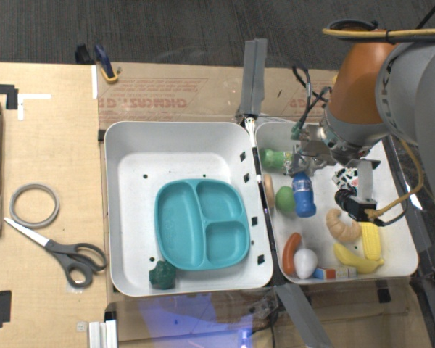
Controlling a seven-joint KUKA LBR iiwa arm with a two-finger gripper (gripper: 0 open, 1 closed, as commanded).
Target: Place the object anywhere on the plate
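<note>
A teal divided plate (201,223) lies in the left bin (130,158). A dark green lumpy toy (162,275) rests on the bin floor just off the plate's near left corner. My gripper (302,162) hangs over the far part of the right bin (399,267), directly above a blue bottle (304,197) that stands among the toys. Whether the gripper touches the bottle cannot be seen. A green can (277,157) lies just left of the gripper.
The right bin also holds a green ball (285,199), a croissant (343,225), a banana (354,258), corn (371,241), a white egg (304,261) and a red sausage (291,246). Scissors (67,254) and a tape roll (35,204) lie on the bench at left.
</note>
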